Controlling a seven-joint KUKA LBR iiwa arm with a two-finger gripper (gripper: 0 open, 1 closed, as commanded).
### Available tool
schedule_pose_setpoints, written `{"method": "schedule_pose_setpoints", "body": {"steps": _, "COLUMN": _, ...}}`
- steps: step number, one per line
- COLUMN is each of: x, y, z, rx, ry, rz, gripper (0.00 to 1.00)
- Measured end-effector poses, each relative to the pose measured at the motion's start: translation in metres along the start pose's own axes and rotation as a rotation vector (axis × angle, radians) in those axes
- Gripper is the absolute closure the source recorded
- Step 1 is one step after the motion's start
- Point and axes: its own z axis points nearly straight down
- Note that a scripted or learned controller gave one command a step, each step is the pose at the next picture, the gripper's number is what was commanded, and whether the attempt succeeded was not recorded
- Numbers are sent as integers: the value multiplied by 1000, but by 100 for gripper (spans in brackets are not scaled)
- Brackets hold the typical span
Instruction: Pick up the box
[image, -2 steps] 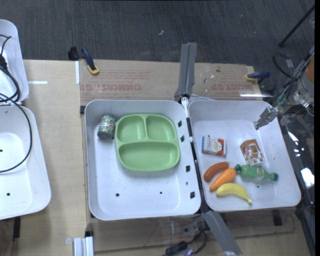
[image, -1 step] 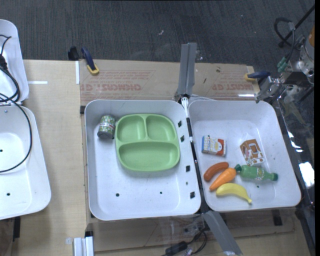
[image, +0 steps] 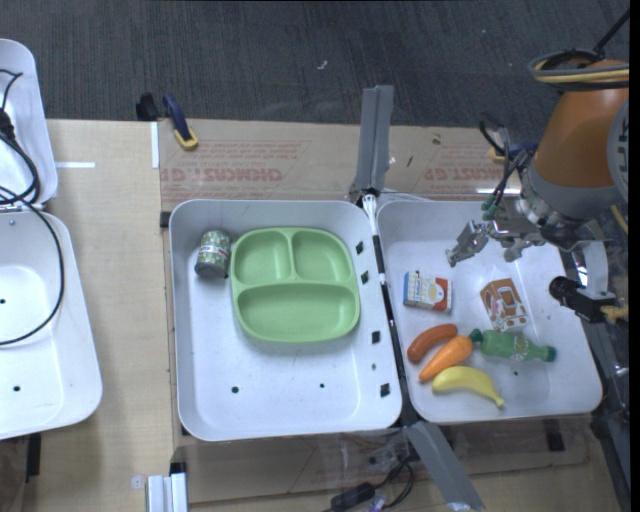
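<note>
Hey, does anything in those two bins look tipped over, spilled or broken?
The can beside the plate in the left bin and the bottle in the right bin lie on their sides. No spill or damage shows.

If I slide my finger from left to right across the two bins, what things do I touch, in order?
Can → green plate → box → packet. The sausage, carrot, banana and bottle overlap these sideways, so I leave them out.
</note>
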Motion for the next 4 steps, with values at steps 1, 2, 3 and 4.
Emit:
{"method": "schedule_pose_setpoints", "body": {"steps": 1, "x": 13, "y": -4, "z": 102, "rx": -11, "ry": -2, "rz": -11, "gripper": 0}}
{"method": "schedule_pose_setpoints", "body": {"steps": 2, "x": 13, "y": -3, "z": 93, "rx": -14, "ry": -1, "rz": -7, "gripper": 100}}
{"method": "schedule_pose_setpoints", "body": {"steps": 3, "x": 13, "y": -4, "z": 93, "rx": -13, "ry": -1, "rz": -7, "gripper": 0}}
{"method": "schedule_pose_setpoints", "body": {"steps": 4, "x": 0, "y": -55, "z": 36, "rx": -2, "ry": 0, "rz": 7, "gripper": 0}}
